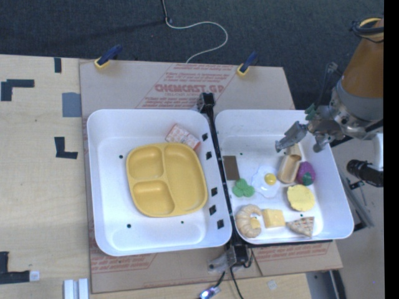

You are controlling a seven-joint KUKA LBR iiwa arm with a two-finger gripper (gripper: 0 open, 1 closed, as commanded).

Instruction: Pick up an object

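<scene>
Several toys crowd just below the open, empty jaws (pixel 303 136); nearest is a bread roll (pixel 289 167), touching a purple piece (pixel 306 173). Descending could nudge neighbours and miss.

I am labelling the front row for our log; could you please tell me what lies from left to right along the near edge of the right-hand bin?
Croissant → yellow cheese block → wedge of bread or pie.

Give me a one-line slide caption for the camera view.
Arm's open hand hovers above the bread roll in the right bin of toy food; yellow divided tray in left bin.
</scene>
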